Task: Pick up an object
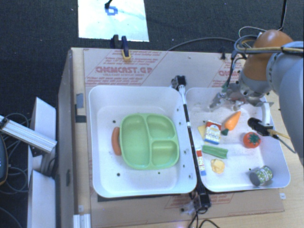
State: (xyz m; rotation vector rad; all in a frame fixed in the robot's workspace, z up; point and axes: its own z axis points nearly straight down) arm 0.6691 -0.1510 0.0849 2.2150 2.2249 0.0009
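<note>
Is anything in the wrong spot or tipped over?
Yes. The hot dog lies on the left bin's floor, squeezed beside the green plate instead of on it. In the right bin, the small can lies on its side.

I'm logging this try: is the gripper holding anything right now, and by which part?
Nothing is held. The gripper hangs over the far end of the right bin, with no object between its fingers; the carrot lies apart.

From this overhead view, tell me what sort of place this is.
Probably a robot-grasping test bench in a lab: two shallow white bins of toy food, like the orange plastic carrot, and a grey arm trailing cables.
</note>
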